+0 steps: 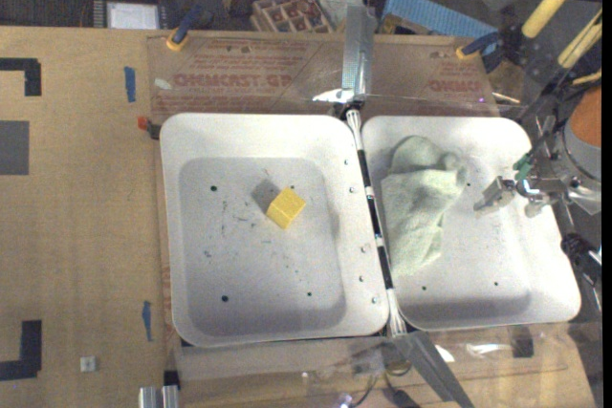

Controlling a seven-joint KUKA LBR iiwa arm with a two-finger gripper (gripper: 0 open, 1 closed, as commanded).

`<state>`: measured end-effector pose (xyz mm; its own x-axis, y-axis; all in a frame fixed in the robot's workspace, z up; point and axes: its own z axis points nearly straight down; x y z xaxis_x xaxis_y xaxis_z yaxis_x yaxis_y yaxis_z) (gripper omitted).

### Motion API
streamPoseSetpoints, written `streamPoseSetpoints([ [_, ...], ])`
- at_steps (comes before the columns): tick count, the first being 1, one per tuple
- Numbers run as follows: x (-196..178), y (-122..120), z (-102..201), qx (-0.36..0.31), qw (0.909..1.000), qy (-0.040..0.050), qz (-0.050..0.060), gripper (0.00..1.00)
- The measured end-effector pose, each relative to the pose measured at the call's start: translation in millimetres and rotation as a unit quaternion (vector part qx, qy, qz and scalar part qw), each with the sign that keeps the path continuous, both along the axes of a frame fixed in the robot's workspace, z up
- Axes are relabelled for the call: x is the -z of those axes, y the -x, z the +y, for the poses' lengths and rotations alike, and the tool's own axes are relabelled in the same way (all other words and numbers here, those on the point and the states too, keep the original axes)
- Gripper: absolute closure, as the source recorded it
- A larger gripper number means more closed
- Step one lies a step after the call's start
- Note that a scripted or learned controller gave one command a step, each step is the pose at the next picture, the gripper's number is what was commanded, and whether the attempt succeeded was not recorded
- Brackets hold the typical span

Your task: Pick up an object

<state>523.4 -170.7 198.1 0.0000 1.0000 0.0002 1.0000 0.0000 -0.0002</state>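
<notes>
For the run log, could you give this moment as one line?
gripper: over right bin, nothing held | cloth: right bin | yellow block: left bin

Bright, even overhead light; soft shadows, slight overall blur.

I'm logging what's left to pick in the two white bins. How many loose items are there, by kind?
Yellow block: 1, in the left bin
Pale green cloth: 1, crumpled in the right bin
Total: 2
The gripper hovers over the right bin, beside the cloth.
</notes>
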Motion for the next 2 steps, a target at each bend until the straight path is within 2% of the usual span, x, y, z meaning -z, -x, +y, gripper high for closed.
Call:
streamPoseSetpoints([
  [1, 101.4, -59.7, 49.5, -0.029, 0.9996, 0.0, -0.002, 0.0],
  [2, 107.7, -51.8, 67.5, 0.085, 0.9964, 0.0009, -0.005, 0.0],
])
